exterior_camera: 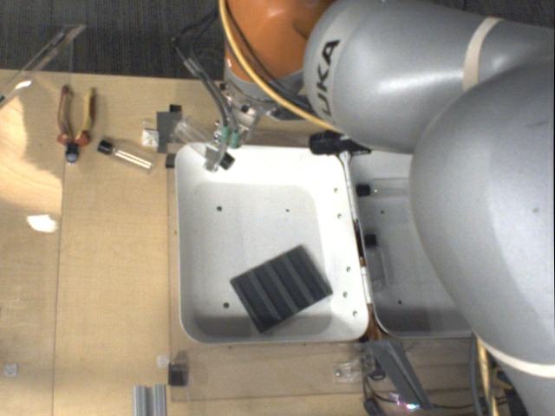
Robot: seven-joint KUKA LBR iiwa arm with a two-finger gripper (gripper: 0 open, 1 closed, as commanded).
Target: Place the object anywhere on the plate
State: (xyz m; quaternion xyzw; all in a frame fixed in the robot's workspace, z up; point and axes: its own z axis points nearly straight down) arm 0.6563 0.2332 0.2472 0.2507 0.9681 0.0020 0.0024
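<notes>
A dark grey ribbed rectangular plate [280, 289] lies flat and skewed in the front half of the left white bin [198, 232]. My gripper [218, 156] hangs over that bin's back left corner, well behind and to the left of the plate. A small green part shows just above the gripper's tip, and I cannot make out any object at the tip. The arm's orange band and grey body fill the top and right of the view and hide most of the right bin [392, 267].
On the wooden bench left of the bins lie red-handled pliers [75, 120], a small clear tube with a black cap [126, 153] and a small black and white fixture [163, 132]. A small black block [178, 373] sits by the front edge.
</notes>
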